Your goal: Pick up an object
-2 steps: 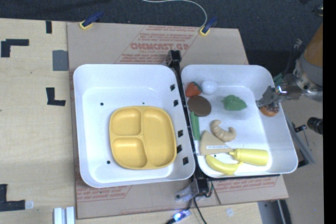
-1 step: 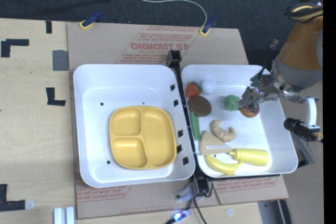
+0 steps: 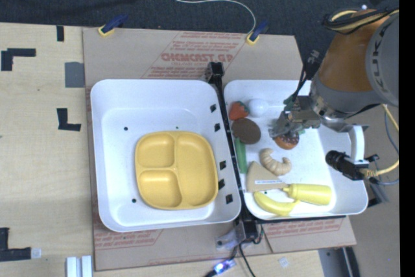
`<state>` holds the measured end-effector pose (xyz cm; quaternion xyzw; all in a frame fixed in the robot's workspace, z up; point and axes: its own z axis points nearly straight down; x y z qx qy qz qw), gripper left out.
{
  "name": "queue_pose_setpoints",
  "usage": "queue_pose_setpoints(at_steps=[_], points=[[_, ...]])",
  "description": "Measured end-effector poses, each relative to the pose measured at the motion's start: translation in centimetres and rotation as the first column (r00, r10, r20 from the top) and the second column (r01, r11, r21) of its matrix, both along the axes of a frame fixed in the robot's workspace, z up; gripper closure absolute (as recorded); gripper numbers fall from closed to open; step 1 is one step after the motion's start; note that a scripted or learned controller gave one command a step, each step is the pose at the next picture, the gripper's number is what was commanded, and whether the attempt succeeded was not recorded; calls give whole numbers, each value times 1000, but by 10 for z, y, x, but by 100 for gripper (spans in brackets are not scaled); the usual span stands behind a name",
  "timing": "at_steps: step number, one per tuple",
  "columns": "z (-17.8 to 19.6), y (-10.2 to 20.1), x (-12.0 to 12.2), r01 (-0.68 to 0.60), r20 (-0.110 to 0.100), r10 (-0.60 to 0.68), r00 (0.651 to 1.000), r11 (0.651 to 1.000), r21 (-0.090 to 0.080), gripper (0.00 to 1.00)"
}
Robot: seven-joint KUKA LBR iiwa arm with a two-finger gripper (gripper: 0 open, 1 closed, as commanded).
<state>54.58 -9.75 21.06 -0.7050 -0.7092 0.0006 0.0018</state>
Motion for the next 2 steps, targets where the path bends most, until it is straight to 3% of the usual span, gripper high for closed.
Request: queue_pose_setpoints(at_steps=[1,2], points=[[6,64,9,-2,2,2,1000,1000,1,100],[4,86,9,2,1,-2,1000,1000,-1,100]])
